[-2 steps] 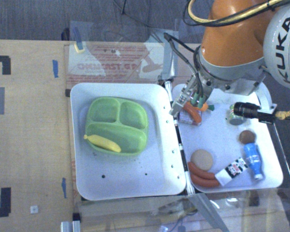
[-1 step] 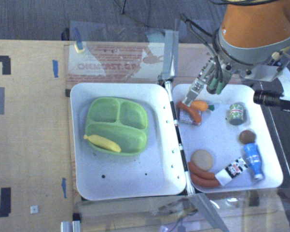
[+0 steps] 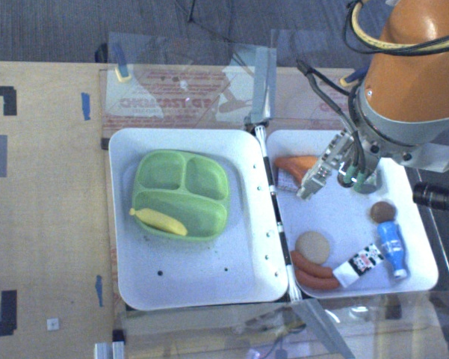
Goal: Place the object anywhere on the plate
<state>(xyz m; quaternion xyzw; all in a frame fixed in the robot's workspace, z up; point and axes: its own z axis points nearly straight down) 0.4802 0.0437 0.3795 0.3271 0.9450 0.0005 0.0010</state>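
Plate: you're looking at a green moulded plastic plate w/ three compartments (image 3: 181,193), sitting in the far-left part of the left white shallow bin (image 3: 202,286).
Object: a small yellow plastic banana (image 3: 160,221) is lying in the plate's big near compartment, at its near-left edge, partly over the rim.
Axis: banana's long axis is running left-far to right-near; one tip is pointing at the bin's left wall, the other toward the near-right, w/ the curve bulging nearward.
Gripper: the two-finger gripper (image 3: 318,176) is hovering over the far part of the right white shallow bin (image 3: 422,275), just beside an orange carrot-like toy (image 3: 293,164); well apart from the plate.
Jaws: you can't tell apart or together from this angle; nothing is showing between them.
Progress: judging by the layout, the placing part is looking done, as the banana is resting on the plate.
Left to do: prob. nothing but clearing the arm; check the banana isn't tipping off the rim.
Other stuff, right bin: blue bottle (image 3: 392,247), two red sausages (image 3: 314,273), tan round cookie (image 3: 312,246), all untouched.
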